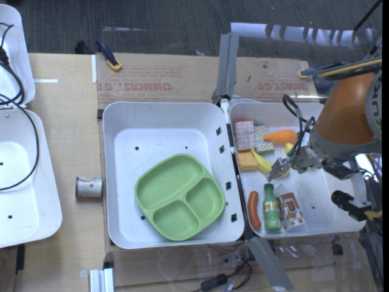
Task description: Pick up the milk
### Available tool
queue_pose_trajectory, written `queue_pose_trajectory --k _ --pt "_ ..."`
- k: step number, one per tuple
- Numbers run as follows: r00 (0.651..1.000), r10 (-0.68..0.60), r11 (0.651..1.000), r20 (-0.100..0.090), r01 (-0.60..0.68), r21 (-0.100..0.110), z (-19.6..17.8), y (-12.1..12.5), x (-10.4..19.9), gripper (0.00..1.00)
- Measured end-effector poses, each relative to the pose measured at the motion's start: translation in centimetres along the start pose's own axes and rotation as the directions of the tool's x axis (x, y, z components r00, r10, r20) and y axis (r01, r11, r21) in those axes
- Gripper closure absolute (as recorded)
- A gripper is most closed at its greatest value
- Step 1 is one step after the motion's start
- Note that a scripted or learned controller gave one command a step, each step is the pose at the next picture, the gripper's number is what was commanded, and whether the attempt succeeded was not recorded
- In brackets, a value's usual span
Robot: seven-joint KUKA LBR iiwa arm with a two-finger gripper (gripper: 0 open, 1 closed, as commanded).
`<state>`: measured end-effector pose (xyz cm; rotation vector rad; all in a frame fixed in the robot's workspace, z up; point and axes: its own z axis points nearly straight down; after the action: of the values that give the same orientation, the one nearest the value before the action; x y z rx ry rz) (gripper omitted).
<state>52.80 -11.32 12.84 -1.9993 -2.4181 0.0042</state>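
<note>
The milk (291, 210) is a small white and brown carton lying on its side near the front of the right bin (340, 224). A green bottle (271, 209) lies just to its left. My gripper (279, 170) hangs over the middle of the right bin, a short way behind and left of the carton and apart from it. Nothing shows held in it. The arm's orange band (346, 114) sits above the bin's right side.
The right bin also holds a red sausage (254, 210), a banana (261, 162), a yellow block (246, 160), a carrot (281, 136) and a pink box (244, 134). A green divided plate (180, 196) lies in the left bin (121, 163). A small can (89, 187) rests on the bench.
</note>
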Motion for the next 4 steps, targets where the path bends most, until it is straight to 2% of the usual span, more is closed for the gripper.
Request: queue_pose_trajectory --k 1,2,3,4 --pt "0.994 -0.112 0.993 0.011 0.113 -0.018 2.6 -3.7 -8.4 0.0" --pt "0.992 -0.13 0.992 0.0 0.13 -0.002 3.9 -5.7 -3.0 0.0" --pt "0.992 -0.124 0.992 -0.001 0.124 -0.002 3.1 -5.7 -3.1 1.0" --pt "0.993 -0.121 0.993 -0.002 0.121 -0.001 2.4 -5.7 -3.2 1.0"
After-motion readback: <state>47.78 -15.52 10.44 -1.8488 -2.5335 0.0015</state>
